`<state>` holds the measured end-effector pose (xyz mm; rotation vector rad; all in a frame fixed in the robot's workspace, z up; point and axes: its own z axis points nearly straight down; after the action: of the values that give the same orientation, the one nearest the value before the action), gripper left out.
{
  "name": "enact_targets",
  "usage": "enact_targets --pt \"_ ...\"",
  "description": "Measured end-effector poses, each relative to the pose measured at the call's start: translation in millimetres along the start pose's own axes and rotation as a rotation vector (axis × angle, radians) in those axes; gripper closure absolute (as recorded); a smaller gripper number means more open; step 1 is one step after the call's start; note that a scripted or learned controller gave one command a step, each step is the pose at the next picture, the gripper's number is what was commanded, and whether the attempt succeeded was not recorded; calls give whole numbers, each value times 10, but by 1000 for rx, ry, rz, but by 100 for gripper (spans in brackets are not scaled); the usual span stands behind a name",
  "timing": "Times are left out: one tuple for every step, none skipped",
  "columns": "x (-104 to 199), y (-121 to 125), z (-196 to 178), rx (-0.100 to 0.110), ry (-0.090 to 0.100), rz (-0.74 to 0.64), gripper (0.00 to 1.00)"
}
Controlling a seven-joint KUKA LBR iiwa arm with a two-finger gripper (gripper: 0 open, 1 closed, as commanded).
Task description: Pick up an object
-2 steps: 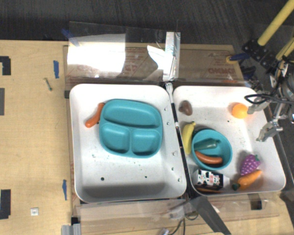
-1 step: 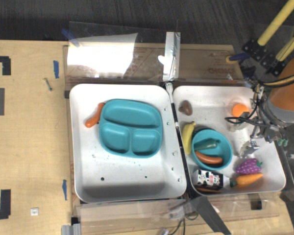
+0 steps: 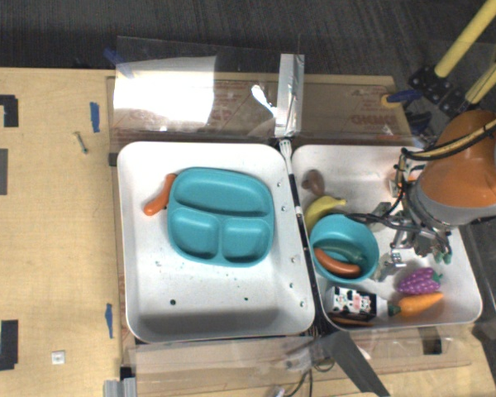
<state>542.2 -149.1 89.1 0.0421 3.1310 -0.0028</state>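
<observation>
The gripper (image 3: 413,242) hangs low over the right bin (image 3: 467,304), under the orange band of the arm (image 3: 463,172). From this slanted view I cannot tell how it is set or whether it has hold of anything; its metal tip is a blur just above the bin floor.

Taking the teal bowl (image 3: 345,245) as the landmark: the gripper is just beside the bowl's right rim. Inside the bowl lies an orange-red sausage-shaped toy (image 3: 341,263). A yellow banana (image 3: 322,208) touches the bowl's upper left rim, and a small brown object (image 3: 312,179) sits beyond it toward the far wall. Right of the bowl, below the gripper, is a bunch of purple grapes (image 3: 418,282), with an orange carrot (image 3: 420,303) just beneath. Below the bowl lies a black-and-white patterned item (image 3: 352,303).

Left of the bowl, in the left bin (image 3: 149,304), a teal divided plate (image 3: 221,213) rests with an orange sausage toy (image 3: 158,197) at its left edge.
</observation>
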Motion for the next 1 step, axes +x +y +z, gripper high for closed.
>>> enact_targets --pt "-1002 -355 -260 1 -1 -8 0"
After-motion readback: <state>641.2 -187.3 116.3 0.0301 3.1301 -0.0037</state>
